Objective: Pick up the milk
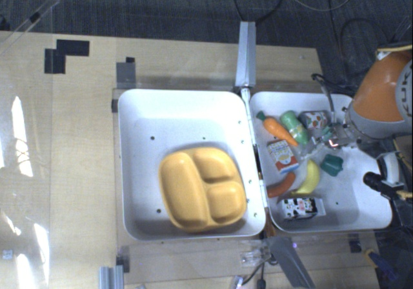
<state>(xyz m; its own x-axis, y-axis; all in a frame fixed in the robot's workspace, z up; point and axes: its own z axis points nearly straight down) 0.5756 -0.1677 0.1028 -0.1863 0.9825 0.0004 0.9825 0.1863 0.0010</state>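
The milk (pixel 301 207) is a small carton with black and white cow patches. It lies on its side near the front edge of the right bin (pixel 361 213). My gripper (pixel 329 137) hangs over the middle of that bin, behind the milk and well apart from it. It sits between a small printed box (pixel 314 119) and a teal cup (pixel 332 164). The grey arm with its orange band (pixel 381 94) comes in from the right.
The right bin also holds a carrot (pixel 279 128), a green bottle (pixel 294 124), an orange and white juice carton (pixel 282 154), a banana (pixel 309 179) and a red sausage (pixel 281 186). A yellow divided tray (pixel 201 186) lies in the left bin (pixel 148 120).
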